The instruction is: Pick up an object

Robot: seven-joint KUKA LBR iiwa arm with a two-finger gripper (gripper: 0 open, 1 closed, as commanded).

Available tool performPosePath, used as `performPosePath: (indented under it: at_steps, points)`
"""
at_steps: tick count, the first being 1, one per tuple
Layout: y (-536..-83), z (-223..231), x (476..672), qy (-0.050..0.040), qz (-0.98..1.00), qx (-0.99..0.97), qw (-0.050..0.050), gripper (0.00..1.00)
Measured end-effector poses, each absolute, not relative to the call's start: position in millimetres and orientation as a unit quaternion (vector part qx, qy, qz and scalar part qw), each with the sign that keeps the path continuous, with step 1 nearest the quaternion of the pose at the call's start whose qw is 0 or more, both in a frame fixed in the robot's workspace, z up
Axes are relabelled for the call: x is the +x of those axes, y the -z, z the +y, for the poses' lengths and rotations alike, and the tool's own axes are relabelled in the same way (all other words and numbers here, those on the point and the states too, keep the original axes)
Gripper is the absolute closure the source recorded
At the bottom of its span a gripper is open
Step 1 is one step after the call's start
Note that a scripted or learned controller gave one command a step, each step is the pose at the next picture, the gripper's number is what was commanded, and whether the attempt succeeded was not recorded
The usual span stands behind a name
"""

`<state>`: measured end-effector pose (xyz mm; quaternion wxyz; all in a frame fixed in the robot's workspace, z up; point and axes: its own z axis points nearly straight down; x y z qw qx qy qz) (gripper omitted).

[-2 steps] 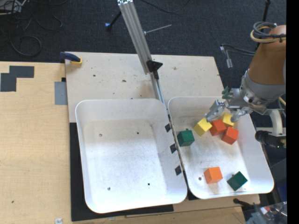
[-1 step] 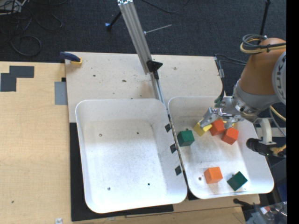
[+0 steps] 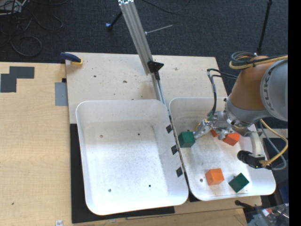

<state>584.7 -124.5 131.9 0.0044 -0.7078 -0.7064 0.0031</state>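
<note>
My gripper [image 3: 202, 129] hangs low over the right bin [image 3: 202, 105], reaching in from the right. Its tip is just to the right of a green cube [image 3: 186, 139] that lies against the bin's left wall; whether it touches the cube is unclear. A red-orange block [image 3: 231, 139] lies right behind the gripper, partly hidden by the wrist. An orange cube [image 3: 214, 176] and a dark green block [image 3: 239, 182] lie near the bin's front edge.
The left bin [image 3: 94, 112] sits beside the right one, with a divider carrying black clips [image 3: 173, 149] between them. A slanted aluminium rail [image 3: 140, 36] rises behind the bins. A black cable connector [image 3: 249, 158] hangs off the arm over the right bin.
</note>
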Motion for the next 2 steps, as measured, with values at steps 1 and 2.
performPosePath:
  at_steps: [1,2]
  points:
    - [-146,-127,585.9,-0.0012,-0.704,-0.711,0.002,1.0]
    - [-188,-132,587.0,0.0005,-0.703,-0.711,-0.001,1.0]
